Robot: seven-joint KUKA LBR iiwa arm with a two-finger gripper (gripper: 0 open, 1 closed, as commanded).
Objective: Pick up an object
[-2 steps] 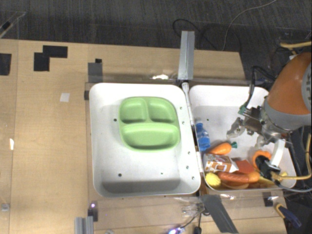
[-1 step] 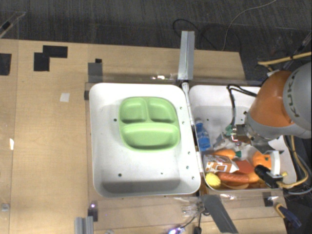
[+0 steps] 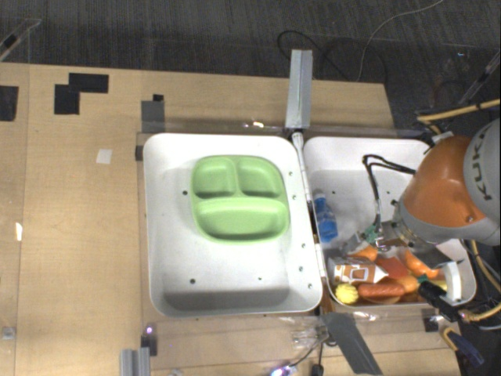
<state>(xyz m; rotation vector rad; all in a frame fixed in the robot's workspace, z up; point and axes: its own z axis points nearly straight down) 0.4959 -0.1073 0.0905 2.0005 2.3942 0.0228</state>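
**Arm low over the right bin's clutter, nothing visibly held**

Start at the left: your worktop is pale wood, with black tape-like marks near its far left edge. They look like position marks, but that's a guess.

The left bin carries just one thing, a green divided plate, lying flat near the middle with three compartments facing up. It sits well apart from the arm, so you can likely treat it as out of play for this try.

A grey metal bar runs back from the seam between the bins, probably bracing them.

The right bin has its items heaped in the near corner, far half bare. A blue item lies against the left wall. Near it sit a small box with a brown label, a yellow piece and several orange carrot-like pieces, touching and overlapping. Any of these could be the pick target.

The arm reaches in from the right, orange band above the heap, black cable looping off it. Its body hides the tool, so whether the tool is spread or pinching, you cannot tell. Tight clutter makes a clean single grab doubtful.

Beyond the worktop is dark carpet floor with a thin cable trailing.
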